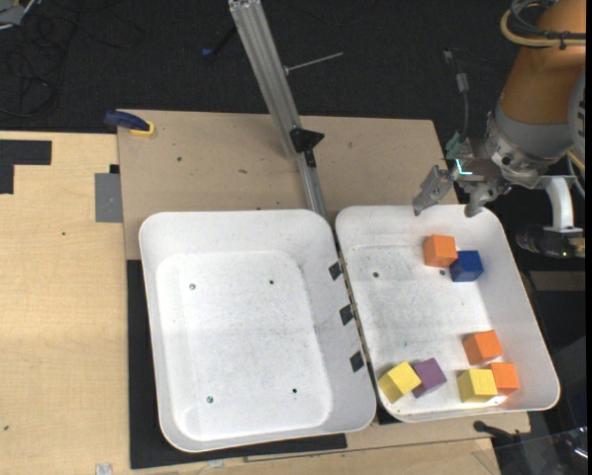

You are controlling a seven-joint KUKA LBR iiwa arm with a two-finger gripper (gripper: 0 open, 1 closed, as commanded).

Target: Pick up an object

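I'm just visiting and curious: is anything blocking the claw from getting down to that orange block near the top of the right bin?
Nothing visible does. The gripper hovers over the right bin's far rim, the orange block just in front. A blue block touches its right side, which may crowd a grasp.

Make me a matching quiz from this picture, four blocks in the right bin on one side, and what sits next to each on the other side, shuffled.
Things:
1. blue block
2. purple block
3. yellow block near the front right corner
4. gripper

Places:
A. beside an orange block at the bin's front right
B. above the bin's far rim
C. touching an orange block, far half
D. beside a yellow block, front edge

Pairs: 1-C, 2-D, 3-A, 4-B
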